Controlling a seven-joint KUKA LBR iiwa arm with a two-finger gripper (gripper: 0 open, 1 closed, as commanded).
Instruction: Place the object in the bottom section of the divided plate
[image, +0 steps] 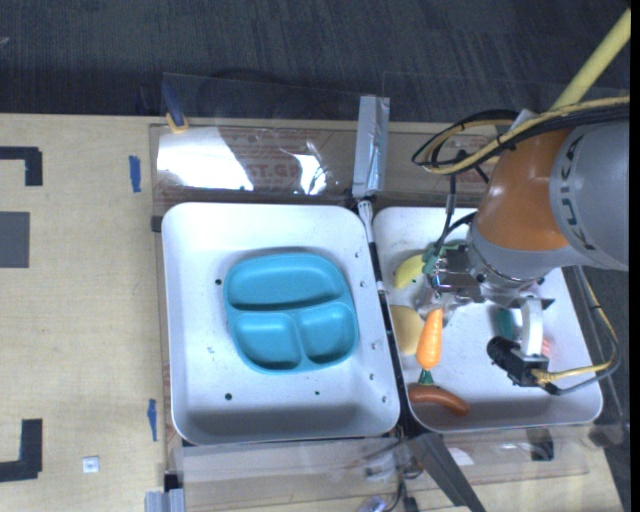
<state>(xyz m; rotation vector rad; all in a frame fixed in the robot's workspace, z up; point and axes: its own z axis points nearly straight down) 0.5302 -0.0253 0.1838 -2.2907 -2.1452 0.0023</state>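
While pincer state cannot be told, 1 blue divided plate, 2 white bins, 1 carrot, 1 sausage

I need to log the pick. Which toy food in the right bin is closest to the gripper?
The carrot, orange and upright just below the gripper. The sausage lies lower, at the bin's bottom edge.

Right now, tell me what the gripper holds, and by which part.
The gripper sits over the carrot, at its upper end. Whether the carrot is actually clamped cannot be told.
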